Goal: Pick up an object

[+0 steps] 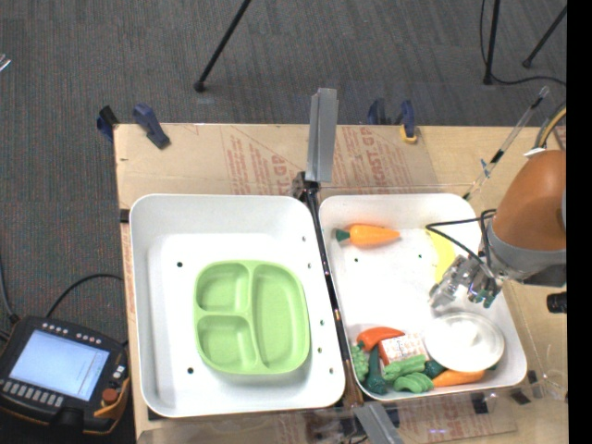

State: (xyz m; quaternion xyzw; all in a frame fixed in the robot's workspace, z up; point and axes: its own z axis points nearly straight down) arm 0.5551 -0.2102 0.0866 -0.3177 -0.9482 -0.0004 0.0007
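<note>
In the left bin [148, 248] a green divided plate [252, 318] lies near the middle. In the right bin [370, 220] a toy carrot [370, 235] lies near the far left corner, and red, green and orange toy food [398, 359] crowds the near edge beside a white bowl [464, 342]. The gripper [465, 285] hangs just above the bowl's far rim by the right wall, near a yellow piece [444, 250]; whether its jaws are open or closed, I cannot tell.

Two bins side by side on desk [231, 160]; left bin [148, 229] holds divided tray [252, 318], roughly centred; right bin [388, 209]: carrot [370, 235] at far edge, plate [463, 341] near right corner, toy food pile [398, 363] along near edge left of plate; gripper [465, 288] just behind plate.
</note>
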